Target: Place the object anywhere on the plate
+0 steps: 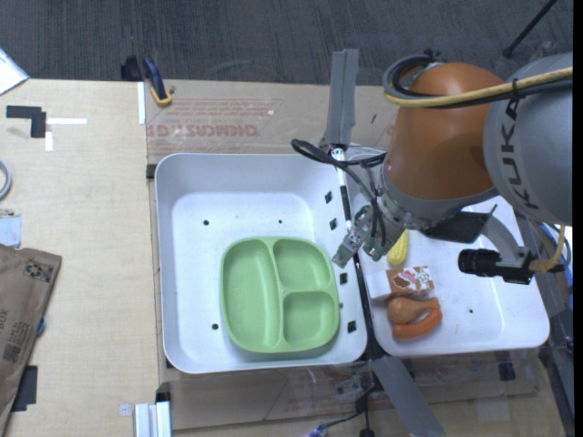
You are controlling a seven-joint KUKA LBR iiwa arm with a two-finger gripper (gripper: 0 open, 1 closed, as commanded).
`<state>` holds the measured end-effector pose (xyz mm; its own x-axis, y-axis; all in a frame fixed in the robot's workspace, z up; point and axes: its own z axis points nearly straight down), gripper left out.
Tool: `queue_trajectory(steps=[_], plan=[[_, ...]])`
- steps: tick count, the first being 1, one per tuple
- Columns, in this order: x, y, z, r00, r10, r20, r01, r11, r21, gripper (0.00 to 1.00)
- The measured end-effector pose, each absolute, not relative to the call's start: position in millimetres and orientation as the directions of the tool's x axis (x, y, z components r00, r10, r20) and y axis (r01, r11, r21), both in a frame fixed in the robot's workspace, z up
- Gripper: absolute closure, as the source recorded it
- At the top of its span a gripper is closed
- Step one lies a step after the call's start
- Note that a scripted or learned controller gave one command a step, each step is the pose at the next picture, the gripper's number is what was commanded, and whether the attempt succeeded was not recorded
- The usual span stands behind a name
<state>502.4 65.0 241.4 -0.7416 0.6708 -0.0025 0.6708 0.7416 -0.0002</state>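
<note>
your landmark is the green plate [278, 294], three compartments, lying in the left bin [182, 198]. the gripper [363, 238] hangs just right of the plate's upper right corner, over the wall between the two bins. you cannot tell how the jaws stand; the orange wrist covers them. right of the plate, in the right bin [510, 321]: a yellow corn piece [397, 248] just beside the gripper, a small orange-and-white box [411, 281] below it, an orange toy [414, 316] lowest. all three are off the plate. both bins rest on the cardboard-covered surface [228, 121].
</note>
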Motion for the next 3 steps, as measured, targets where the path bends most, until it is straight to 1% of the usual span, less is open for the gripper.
queue_trajectory(steps=[1,2,3], plan=[[502.3,65.0,241.5,-0.741,0.671,-0.002,0.671,0.741,0.0,0.0],[503.4,64.3,250.0,-0.741,0.671,-0.003,0.671,0.741,-0.001,1.0],[503.4,64.4,249.9,-0.741,0.671,-0.003,0.671,0.741,-0.001,0.0]])
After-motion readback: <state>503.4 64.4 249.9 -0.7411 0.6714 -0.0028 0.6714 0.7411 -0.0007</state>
